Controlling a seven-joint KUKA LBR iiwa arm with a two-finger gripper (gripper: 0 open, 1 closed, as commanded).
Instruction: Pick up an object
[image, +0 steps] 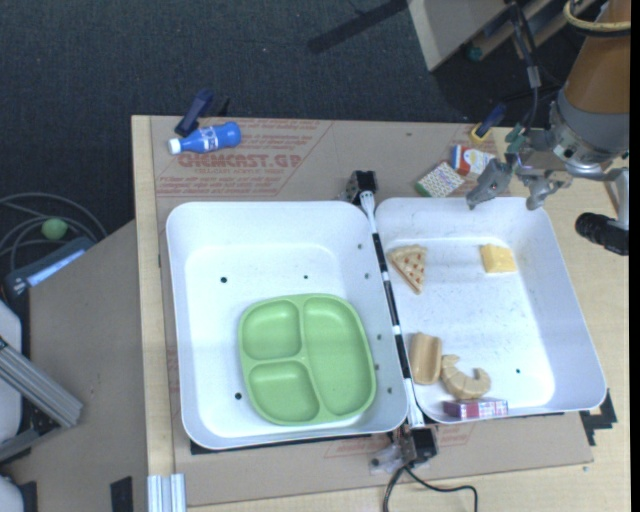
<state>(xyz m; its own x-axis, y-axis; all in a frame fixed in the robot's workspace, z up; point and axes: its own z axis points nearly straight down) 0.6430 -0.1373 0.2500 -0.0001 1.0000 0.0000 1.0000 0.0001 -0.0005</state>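
Jaws stand open and empty on the gripper, above the right bin's far rim. Nearest item: yellow block. No grasp is made yet; descent and closure remain.

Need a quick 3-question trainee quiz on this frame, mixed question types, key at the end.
1. True or false: the green divided plate lies in the left bin.
2. Which item lies nearest the end effector? A) yellow block B) pink-labelled packet C) waffle-patterned wedge
3. Fill in: the blue-and-white bottle lies outside both bins, on the ____.

Key: 1 true; 2 A; 3 brown board.
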